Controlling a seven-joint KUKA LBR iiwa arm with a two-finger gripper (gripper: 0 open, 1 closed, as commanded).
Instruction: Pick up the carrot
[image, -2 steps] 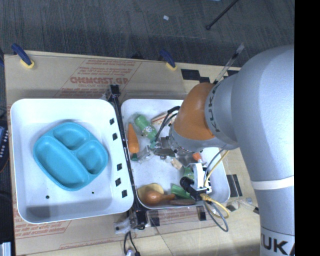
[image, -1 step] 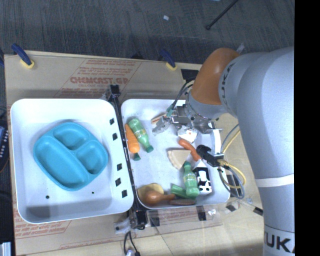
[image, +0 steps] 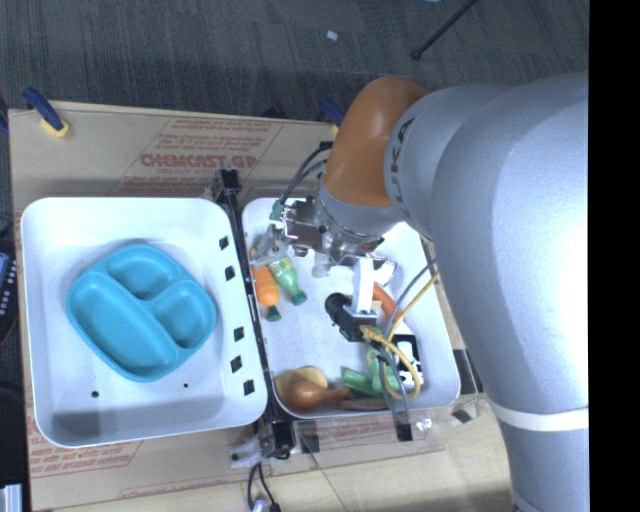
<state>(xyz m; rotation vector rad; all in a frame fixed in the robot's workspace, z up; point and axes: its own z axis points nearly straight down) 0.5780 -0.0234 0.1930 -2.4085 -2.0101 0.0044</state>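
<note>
The carrot (image: 266, 287), a short orange piece, lies near the left wall of the right bin (image: 300, 345). A small green item (image: 291, 283) lies right beside it on its right. My gripper (image: 272, 242) hangs at the bin's upper left, just above the carrot and close to it. The grey wrist and orange band hide the bin's upper middle. Nothing shows as held.
The left bin (image: 50, 400) holds a blue divided plate (image: 142, 310). In the right bin, a brown and tan item (image: 305, 390) and a green piece (image: 358, 380) lie at the front edge. Another orange piece (image: 383, 299) sits right of centre. The arm covers the bin's right side.
</note>
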